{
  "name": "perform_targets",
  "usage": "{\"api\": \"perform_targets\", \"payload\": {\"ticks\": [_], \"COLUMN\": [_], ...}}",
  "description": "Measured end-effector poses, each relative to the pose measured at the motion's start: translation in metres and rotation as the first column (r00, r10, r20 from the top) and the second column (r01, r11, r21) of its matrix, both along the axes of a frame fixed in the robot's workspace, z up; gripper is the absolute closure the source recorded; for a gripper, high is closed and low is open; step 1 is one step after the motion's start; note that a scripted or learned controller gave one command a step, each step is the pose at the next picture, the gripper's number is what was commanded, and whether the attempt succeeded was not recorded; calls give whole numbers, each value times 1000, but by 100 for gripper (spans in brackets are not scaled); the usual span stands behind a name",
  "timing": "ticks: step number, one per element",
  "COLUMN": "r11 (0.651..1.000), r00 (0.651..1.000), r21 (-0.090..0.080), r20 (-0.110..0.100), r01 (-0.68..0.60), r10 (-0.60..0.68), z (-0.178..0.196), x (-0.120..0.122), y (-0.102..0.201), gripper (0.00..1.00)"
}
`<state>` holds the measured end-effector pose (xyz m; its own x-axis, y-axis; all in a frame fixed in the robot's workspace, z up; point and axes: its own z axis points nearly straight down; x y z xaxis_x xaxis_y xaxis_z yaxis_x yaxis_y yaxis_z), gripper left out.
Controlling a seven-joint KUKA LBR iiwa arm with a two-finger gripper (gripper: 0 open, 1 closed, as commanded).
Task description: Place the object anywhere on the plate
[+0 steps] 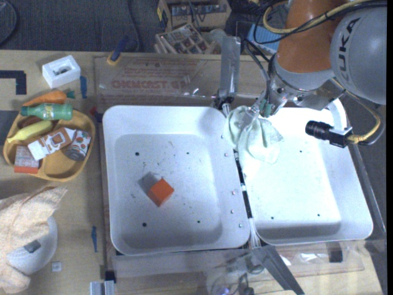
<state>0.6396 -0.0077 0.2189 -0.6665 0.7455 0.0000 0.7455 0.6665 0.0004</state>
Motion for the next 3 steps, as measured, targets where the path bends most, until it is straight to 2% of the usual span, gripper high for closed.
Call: {"api": "perform_targets", "payload": {"ticks": [1, 2, 3], "r11": [921, 697, 664], "r00": [921, 697, 664], "r21": [0, -1, 0], "r20": [2, 3, 2], "r01": [-390, -717, -748], "r10": [390, 717, 748], "z": [3, 4, 6], "x": [-27, -54, -84], "y": [29, 59, 100], "gripper": [100, 100, 100]}}
